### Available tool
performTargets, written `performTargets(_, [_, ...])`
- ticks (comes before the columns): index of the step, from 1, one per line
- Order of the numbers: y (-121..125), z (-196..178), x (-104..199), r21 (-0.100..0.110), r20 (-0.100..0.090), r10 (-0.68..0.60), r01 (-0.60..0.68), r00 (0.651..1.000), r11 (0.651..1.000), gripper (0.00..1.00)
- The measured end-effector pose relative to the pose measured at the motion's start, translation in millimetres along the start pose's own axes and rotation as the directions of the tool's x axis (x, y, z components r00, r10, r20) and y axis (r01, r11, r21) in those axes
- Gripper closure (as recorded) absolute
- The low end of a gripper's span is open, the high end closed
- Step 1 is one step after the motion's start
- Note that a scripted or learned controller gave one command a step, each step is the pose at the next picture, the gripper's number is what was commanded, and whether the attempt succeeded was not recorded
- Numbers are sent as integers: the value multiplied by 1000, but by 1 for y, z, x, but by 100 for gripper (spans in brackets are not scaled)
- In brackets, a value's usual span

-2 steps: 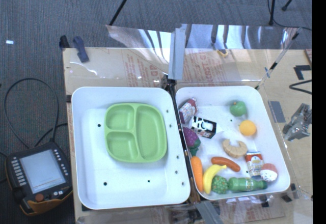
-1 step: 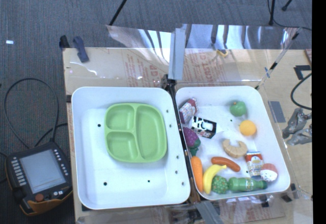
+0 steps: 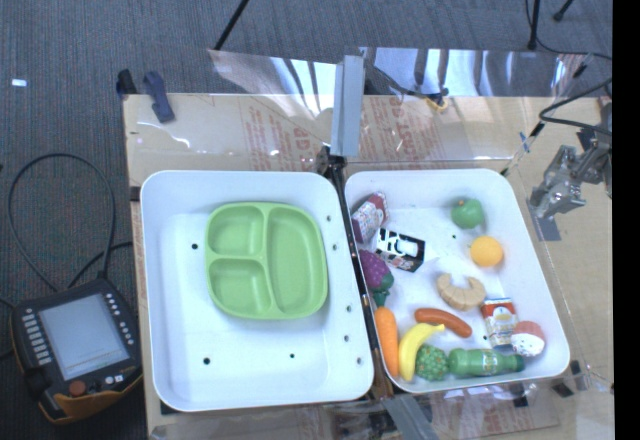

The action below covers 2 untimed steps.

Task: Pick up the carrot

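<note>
The carrot [image 3: 387,333] lies in the right bin [image 3: 520,213], hard against its left wall near the front corner. Its long axis runs roughly front to back, nearly parallel to that wall, with the broader rounded end toward the far side, just below the purple toy [image 3: 375,271], and the narrower end toward the bin's front edge. Just beside it on the right lies a yellow banana [image 3: 415,346], curved and leaning the same general way; the two look close to touching, though that cannot be told for sure. Beyond the banana a red sausage [image 3: 443,321] lies across the floor at a slant, and along the front wall sit a green bumpy piece [image 3: 432,364] and a green bottle [image 3: 484,362] on its side. Farther back are a croissant [image 3: 461,290], an orange ball [image 3: 487,251] and a green round fruit [image 3: 467,213]. The left bin [image 3: 180,368] holds a green divided plate [image 3: 267,260]. The gripper [image 3: 553,196] hangs at the right edge of the view, outside the right bin's far corner and well apart from the carrot; whether it is released or clenched cannot be told, and nothing is seen in its grasp.
</note>
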<state>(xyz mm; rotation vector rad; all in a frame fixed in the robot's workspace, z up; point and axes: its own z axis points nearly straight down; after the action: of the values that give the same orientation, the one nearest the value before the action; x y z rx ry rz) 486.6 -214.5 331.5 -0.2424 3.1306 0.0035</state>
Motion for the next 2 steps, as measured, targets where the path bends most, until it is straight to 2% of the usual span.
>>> performTargets(1, [-9, 8, -84, 1, 2, 379, -379, 926, 926, 0])
performTargets(2, [-9, 8, -84, 1, 2, 379, -379, 926, 926, 0])
